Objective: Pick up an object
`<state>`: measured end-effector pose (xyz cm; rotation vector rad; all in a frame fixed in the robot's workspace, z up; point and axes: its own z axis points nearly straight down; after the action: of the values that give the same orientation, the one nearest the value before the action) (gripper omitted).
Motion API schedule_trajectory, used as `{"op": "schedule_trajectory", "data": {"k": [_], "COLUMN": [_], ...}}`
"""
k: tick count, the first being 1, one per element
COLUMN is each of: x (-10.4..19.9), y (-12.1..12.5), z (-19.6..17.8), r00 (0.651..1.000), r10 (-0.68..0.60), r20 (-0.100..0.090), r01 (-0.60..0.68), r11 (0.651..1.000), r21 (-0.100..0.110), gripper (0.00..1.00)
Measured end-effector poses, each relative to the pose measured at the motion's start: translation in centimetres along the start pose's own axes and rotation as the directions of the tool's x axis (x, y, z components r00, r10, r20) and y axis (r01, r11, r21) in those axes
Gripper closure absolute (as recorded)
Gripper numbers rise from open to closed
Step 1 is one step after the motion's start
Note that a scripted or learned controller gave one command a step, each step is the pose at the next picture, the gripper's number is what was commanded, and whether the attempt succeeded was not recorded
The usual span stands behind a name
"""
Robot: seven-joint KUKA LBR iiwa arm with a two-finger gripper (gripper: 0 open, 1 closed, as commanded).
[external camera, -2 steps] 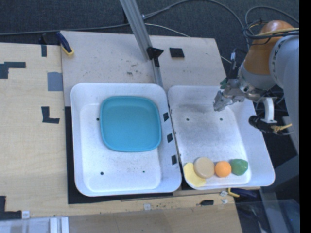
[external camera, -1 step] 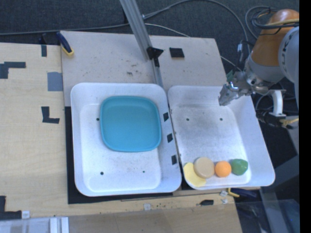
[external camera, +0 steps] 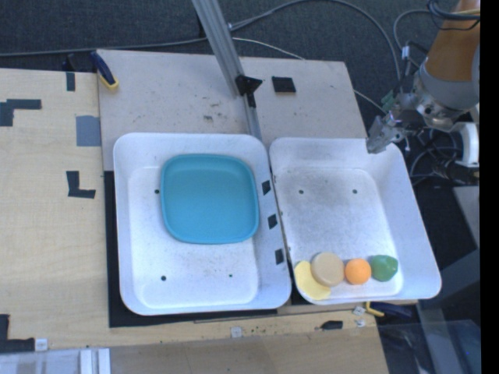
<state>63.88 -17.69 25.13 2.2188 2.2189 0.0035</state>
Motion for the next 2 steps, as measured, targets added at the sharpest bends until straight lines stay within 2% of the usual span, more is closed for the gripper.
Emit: {"op": "schedule_trajectory", "data": {"k": [1, 2], "x": [0.0, 5.2], "y": [0.1, 0.2], "z": [-4.8, -4.8], "r00": [1.0, 1.0], "r10": [-0.001, -0.004], "r20": [0.0, -0.002], "r01": [0.001, 0.004], "r11": [1.0, 1.0], "r21": [0.0, 0.004], "gripper": [1.0, 1.0]}}
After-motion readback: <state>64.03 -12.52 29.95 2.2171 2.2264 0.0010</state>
